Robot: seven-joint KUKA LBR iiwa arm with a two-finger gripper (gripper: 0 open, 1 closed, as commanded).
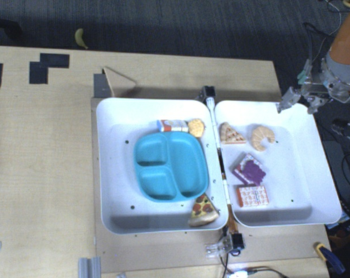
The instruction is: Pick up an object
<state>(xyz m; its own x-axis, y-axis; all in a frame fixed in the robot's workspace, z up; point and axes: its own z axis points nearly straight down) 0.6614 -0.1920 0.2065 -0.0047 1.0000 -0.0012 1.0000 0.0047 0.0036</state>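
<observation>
My gripper hangs over the far right corner of the right bin, open with nothing between its fingers. That bin holds a toy pizza wedge, a tan croissant, a purple packet and a red-and-white box. In the left bin lies a blue divided plate. Behind the plate sit a small white, red and blue pack and a round cookie. A pizza slice leans at that bin's front right corner.
A black divider bar runs between the bins. Tan bench stretches to the left, with black tape patches. A yellow banana lies on the dark floor behind. Cables and a clip sit at the front.
</observation>
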